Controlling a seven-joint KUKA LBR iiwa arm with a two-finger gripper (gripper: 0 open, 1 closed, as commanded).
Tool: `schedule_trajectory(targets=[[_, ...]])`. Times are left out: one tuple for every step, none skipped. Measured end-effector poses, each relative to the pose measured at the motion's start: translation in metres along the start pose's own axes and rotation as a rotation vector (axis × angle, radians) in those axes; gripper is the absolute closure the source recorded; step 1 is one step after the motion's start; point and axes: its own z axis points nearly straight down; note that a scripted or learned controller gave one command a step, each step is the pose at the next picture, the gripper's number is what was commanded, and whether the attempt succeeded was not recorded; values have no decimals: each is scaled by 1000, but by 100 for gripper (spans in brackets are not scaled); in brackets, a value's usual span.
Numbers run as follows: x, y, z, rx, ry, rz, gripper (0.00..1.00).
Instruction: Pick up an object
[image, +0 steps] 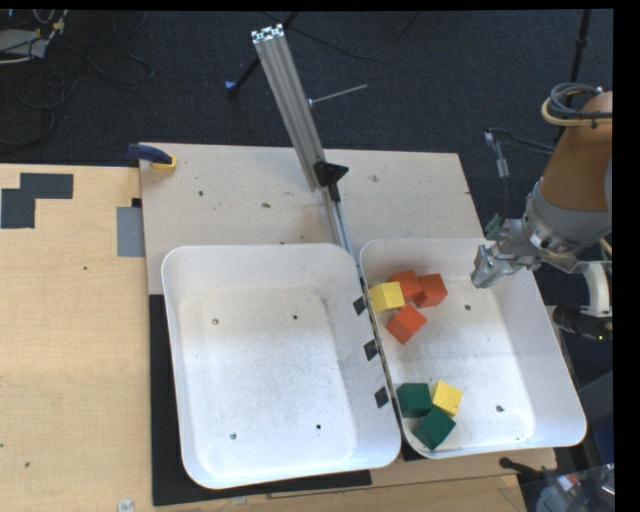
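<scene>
Blocks: orange blocks (418, 288), (406, 323) and a yellow block (387, 296) cluster at the right bin's (520, 330) upper left; green blocks (414, 399), (435, 429) and a yellow block (447, 397) lie near its front.
Jaws: gripper (485, 272) hovers over the right bin's far edge; their state cannot be told.
Writing: none readable.

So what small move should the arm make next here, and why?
Probably shift the gripper left toward the cluster of orange wooden cubes beside the yellow cube. The gripper sits near the right white bin's upper edge, apart from every block, nothing visibly held.
</scene>
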Motion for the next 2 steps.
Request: schedule_trajectory(targets=[[-6, 8, -59, -2, -1, 0, 100], [55, 4, -55, 5, 3, -4, 100]])
